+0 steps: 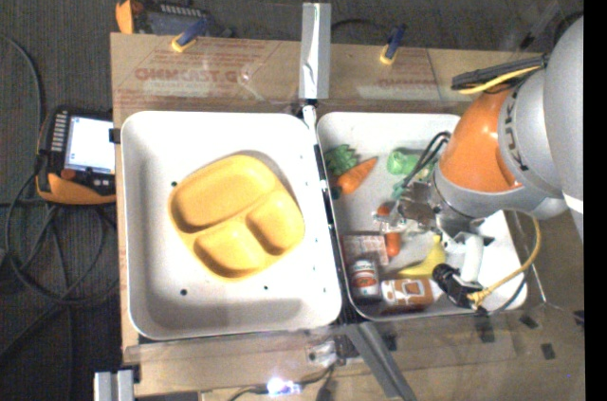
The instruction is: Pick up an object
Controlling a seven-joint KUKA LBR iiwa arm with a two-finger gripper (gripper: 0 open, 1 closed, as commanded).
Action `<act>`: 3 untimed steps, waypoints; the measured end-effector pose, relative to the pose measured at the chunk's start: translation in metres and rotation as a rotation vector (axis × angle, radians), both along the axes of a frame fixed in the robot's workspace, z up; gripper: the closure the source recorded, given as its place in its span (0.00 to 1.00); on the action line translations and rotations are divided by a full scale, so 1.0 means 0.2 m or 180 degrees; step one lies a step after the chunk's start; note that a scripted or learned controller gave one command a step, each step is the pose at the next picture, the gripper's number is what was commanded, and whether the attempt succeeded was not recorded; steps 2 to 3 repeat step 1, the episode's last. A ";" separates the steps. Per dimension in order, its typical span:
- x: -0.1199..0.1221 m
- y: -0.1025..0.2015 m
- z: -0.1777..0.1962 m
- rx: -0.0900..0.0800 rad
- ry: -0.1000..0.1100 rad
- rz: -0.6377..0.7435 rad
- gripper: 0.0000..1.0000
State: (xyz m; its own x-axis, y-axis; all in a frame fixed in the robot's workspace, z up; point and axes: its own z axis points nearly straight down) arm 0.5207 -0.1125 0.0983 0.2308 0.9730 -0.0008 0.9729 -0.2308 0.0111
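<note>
Dark carpet frames two white bins, and the gripper (410, 217) dips into the right bin (334, 136), jaw state impossible to tell, with the carrot (357, 173) (long axis slanting) lying just far-left of it.

Floor (57, 1): dark grey carpet with loose black cables trailing across it at 9 o'clock and at 1 o'clock. Bench top (218, 72): brown board, blue-and-yellow clamps at 12 o'clock. Handheld control pendant (76, 157): orange-edged, lit screen, on the floor at 9 o'clock.
</note>
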 end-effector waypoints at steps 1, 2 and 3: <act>0.17 0.21 0.69 0.0001 0.0042 -0.0106 1.00; 0.17 0.21 0.69 0.0001 0.0042 -0.0106 1.00; 0.17 0.21 0.69 0.0001 0.0042 -0.0106 1.00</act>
